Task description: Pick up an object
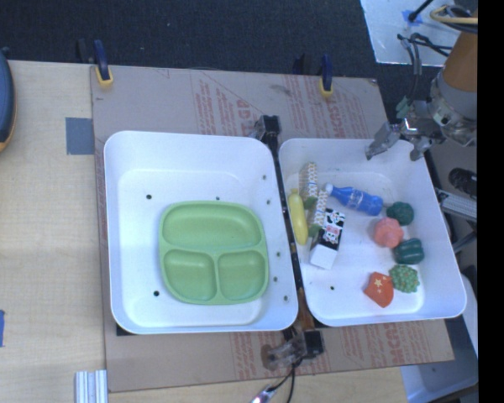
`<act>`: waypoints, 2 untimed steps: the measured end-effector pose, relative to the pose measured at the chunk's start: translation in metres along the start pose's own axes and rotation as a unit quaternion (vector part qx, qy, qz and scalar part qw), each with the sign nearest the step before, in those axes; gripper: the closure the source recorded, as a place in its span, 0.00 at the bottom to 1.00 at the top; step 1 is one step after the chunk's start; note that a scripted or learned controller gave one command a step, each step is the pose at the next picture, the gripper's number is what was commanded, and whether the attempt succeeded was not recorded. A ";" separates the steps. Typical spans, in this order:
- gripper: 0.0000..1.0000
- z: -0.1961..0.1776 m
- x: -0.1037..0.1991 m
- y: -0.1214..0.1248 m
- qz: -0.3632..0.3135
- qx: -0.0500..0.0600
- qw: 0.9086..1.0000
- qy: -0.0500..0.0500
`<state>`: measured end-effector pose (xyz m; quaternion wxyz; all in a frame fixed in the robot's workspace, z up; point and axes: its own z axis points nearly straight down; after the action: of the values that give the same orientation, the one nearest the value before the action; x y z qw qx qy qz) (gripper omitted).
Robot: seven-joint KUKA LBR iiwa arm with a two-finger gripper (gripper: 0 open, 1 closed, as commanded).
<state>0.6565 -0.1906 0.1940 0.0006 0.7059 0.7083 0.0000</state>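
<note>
The gripper (401,138) hovered open and empty at the right bin's (353,305) one o'clock corner (approach stage, I'd judge). The blue bottle (357,198) lay nearest, toward seven o'clock; next came lowering over it.

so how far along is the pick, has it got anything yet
Nothing looks done yet. The pincer sits at the right bin's far corner with nothing between its fingers. The blue bottle, pink ball and other items lie in that bin. Descending, grasping and lifting are all left.
</note>
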 end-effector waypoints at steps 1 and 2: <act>0.00 0.108 0.056 -0.111 0.000 0.010 1.000 0.003; 0.00 0.091 0.083 -0.045 0.000 0.002 1.000 -0.007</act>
<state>0.6115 -0.1082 0.1029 0.0034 0.7062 0.7080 -0.0063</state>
